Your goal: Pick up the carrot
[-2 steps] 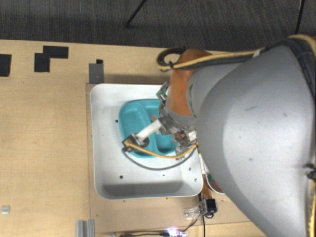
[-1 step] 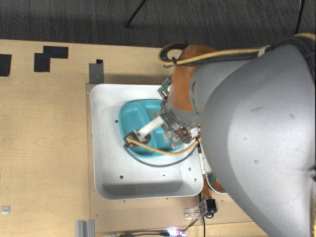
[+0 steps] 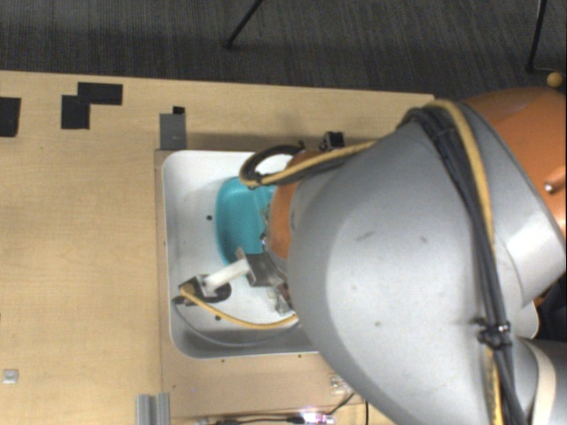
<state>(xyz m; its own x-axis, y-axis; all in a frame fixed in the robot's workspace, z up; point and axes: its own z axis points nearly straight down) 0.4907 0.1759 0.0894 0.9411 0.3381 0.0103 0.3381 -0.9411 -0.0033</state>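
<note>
The grey arm (image 3: 416, 264) covers the white bin (image 3: 182, 237); its claw's state cannot be told. No writing is readable.

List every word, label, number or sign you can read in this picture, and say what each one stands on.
None can be read. The arm, the white bin, the teal object and the bench carry no legible text. The black marks on the bench are plain shapes, not letters.

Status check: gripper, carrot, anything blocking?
Grey arm reaching deep into the white bin, covering most of it. Gripper hidden. No carrot visible. Teal plastic object beside the wrist.
</note>
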